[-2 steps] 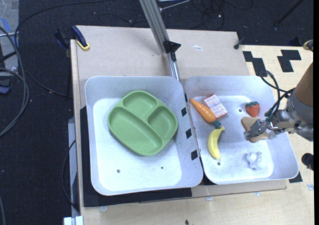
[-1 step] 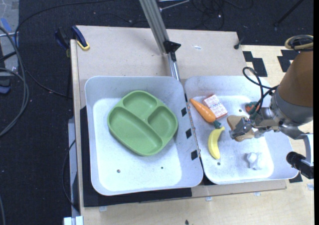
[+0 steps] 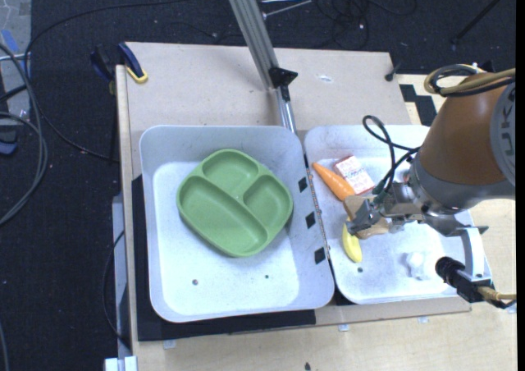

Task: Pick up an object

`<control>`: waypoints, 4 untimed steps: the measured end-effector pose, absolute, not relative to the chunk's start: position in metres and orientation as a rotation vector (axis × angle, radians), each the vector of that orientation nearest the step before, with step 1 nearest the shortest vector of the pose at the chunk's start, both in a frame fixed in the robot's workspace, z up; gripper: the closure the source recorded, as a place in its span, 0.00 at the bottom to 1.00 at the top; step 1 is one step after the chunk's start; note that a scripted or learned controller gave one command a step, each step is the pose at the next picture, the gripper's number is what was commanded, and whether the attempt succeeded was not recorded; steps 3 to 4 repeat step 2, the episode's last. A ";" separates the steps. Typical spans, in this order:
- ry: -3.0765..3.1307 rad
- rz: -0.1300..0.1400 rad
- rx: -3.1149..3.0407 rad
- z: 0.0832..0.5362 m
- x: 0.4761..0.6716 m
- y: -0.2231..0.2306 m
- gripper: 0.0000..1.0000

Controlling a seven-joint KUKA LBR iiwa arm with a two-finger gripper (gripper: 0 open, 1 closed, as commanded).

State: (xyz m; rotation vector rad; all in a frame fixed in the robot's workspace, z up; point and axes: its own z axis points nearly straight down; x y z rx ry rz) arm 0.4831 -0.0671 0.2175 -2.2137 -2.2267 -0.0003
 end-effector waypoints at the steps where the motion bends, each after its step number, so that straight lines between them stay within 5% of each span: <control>1: -2.229 -0.001 -2.210 0.215 0.478 -0.006 1.00; 2: -2.230 -0.002 -2.211 0.229 0.480 0.050 1.00; 4: -2.230 -0.002 -2.211 0.229 0.480 0.050 1.00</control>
